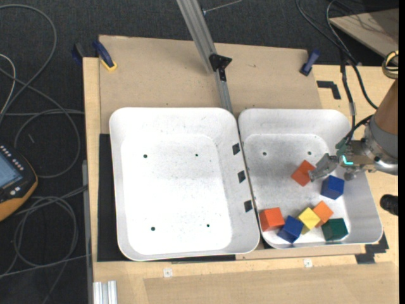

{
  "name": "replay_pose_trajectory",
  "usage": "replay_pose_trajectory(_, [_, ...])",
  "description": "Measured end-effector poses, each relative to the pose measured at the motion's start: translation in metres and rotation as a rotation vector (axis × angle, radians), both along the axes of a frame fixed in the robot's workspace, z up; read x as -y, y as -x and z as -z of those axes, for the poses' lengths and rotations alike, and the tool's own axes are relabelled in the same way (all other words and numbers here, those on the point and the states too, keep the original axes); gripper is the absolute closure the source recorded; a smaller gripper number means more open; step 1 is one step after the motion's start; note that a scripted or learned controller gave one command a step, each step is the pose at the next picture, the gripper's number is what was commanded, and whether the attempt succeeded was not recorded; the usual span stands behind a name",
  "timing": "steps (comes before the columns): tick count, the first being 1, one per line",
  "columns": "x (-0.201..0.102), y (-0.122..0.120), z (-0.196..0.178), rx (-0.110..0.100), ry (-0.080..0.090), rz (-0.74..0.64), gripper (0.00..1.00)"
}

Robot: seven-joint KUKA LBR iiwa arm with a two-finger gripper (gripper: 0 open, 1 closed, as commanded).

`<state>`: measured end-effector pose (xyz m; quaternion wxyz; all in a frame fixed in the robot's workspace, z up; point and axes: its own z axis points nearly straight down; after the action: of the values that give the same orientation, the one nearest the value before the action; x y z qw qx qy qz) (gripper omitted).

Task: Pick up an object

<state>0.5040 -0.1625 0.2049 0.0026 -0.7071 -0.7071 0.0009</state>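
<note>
The right bin (278, 128) holds several small coloured blocks. An orange-red block (303, 173) lies tilted near the bin's middle, and a blue block (333, 187) sits just right of it. My gripper (328, 164) reaches in from the right and hovers low between these two, its tip right beside the orange-red block's upper right edge. Along the bin's front edge lie another orange-red block (273, 218), a blue block (291, 228), a yellow block (309, 218), an orange block (323, 211) and a green block (335, 230).
The left bin (126, 170) stands beside the right one, with a raised divider between them. A metal pole (202, 37) slants up from the back of the bench. Cables lie on the floor to the left and behind.
</note>
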Motion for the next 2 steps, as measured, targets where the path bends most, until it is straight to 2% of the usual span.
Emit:
replay_pose_trajectory(1, [0.000,-0.001,-0.001,0.004,0.001,0.000,0.00])
replay_pose_trajectory(2, [-0.008,0.005,0.057,-0.003,-0.001,0.000,0.00])
